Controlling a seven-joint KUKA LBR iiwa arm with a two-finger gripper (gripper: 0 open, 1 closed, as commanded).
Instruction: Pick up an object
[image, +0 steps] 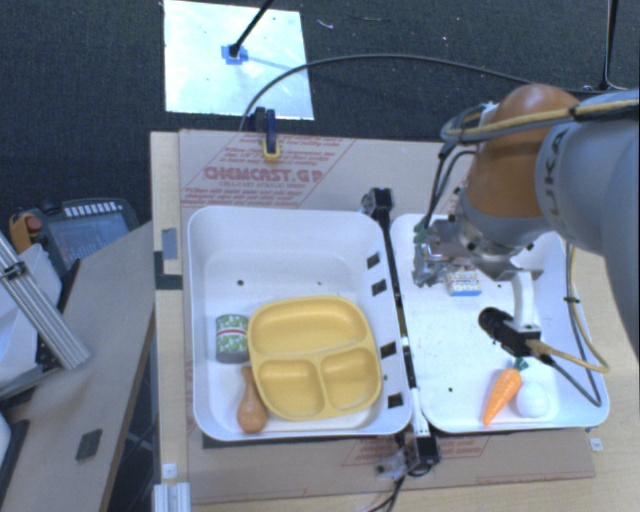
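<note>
I see 2 white bins (300, 225); beside the yellow tray (315, 355) sit a green-and-white can (231, 337), a tan wooden piece (250, 402), and farther right an orange carrot (501, 396).

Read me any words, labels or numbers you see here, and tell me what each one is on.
"CHEMCAST GP", red print, on the brown sheet behind the bins.
Smaller red lines above and below it on that sheet: too blurred to read.
Red print on the sheet's front edge: too blurred to read.
Label on the small can in the left bin: too small to read.
Blue-and-white box under the claw: print unreadable.
</note>
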